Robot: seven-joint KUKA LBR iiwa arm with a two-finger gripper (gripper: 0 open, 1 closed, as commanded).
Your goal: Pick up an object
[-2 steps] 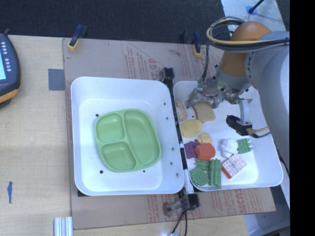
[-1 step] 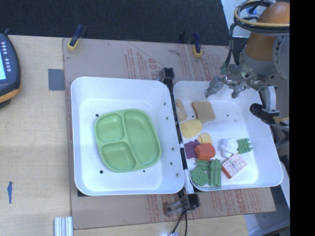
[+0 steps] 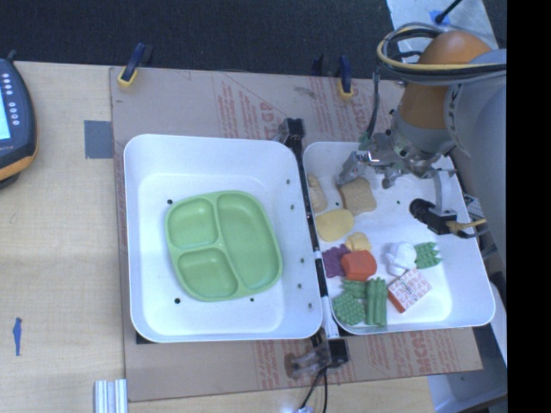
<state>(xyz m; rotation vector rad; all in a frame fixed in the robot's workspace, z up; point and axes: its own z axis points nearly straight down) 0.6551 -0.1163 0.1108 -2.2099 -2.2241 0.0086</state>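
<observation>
Left bin (image 3: pixel 142 231): green divided plate (image 3: pixel 224 246). Right bin (image 3: pixel 469 304): toy foods clustered at its left side, tan bread slice (image 3: pixel 358 197) just below-left of gripper (image 3: pixel 372 167) — nearest candidate. Jaw state not discernible — possibly parted; nothing visibly held.

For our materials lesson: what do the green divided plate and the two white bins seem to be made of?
Green divided plate: probably moulded plastic with a matte finish, judging by its even colour, soft rounded ridges and lack of sharp glare.
Left bin and right bin: likely thin formed plastic, smooth and slightly glossy, with rounded corners and uniform white walls.
</observation>
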